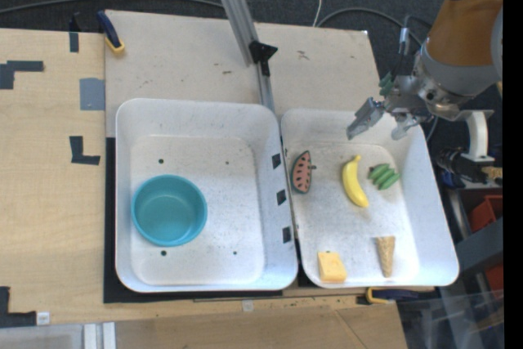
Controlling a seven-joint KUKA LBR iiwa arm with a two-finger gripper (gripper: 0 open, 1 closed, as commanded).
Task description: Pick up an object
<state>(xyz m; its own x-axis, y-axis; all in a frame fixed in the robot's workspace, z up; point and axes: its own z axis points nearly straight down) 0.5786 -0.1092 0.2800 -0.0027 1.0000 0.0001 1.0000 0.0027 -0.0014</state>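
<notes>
Banana (354, 182) sits in my right bin (425, 257), just below my claw (381, 122), which hovers spread apart and empty over the bin's far end, so its long axis runs pretty much straight toward me.

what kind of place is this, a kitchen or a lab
Most likely a robotics lab bench, not a kitchen: a gripper hangs over two white bins, the food looks like toys such as the banana, and cables trail behind.

Yellow banana (354, 182) flat in right bin (433, 241)
</notes>
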